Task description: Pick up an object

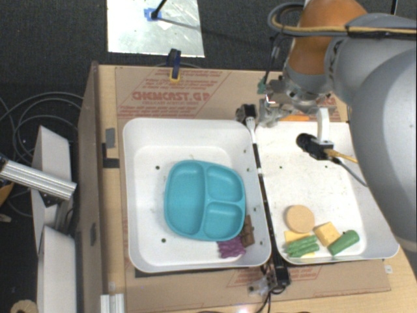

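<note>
The end effector (277,113) hangs over the right bin's (374,204) far edge; whether it grips anything cannot be told. Below it, well apart, lie a tan disc (300,218) and green pieces (343,240).

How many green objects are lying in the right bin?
2. One green piece lies at the near edge, below the round tan disc. The other green piece lies to its right, beside the yellow block. The arm covers part of the right bin, so more may be hidden.

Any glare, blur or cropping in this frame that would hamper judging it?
Camera view: glare washes out the reflective sheet at top; the large grey arm looms soft and cropped at right; the small food pieces in the right white bin look soft; the turquoise divided plate reads clearly.
</note>
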Robot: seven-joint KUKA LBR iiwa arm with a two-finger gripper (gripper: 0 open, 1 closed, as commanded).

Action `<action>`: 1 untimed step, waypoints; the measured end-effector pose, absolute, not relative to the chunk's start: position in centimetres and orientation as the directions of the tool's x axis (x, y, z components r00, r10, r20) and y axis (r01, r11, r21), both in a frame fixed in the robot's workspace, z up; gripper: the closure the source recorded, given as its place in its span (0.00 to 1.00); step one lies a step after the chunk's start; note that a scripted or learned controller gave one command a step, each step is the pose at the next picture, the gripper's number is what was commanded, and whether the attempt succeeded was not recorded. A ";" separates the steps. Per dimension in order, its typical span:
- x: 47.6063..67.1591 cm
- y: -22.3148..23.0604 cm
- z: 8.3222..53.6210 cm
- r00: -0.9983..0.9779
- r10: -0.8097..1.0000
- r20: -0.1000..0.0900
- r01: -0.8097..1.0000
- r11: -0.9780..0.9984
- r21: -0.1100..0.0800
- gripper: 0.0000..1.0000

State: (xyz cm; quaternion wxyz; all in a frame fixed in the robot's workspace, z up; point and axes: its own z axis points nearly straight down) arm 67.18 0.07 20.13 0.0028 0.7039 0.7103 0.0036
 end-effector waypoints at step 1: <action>66.9 5.7 19.5 -0.009 1.000 0.001 1.000 0.009 0.003 1.00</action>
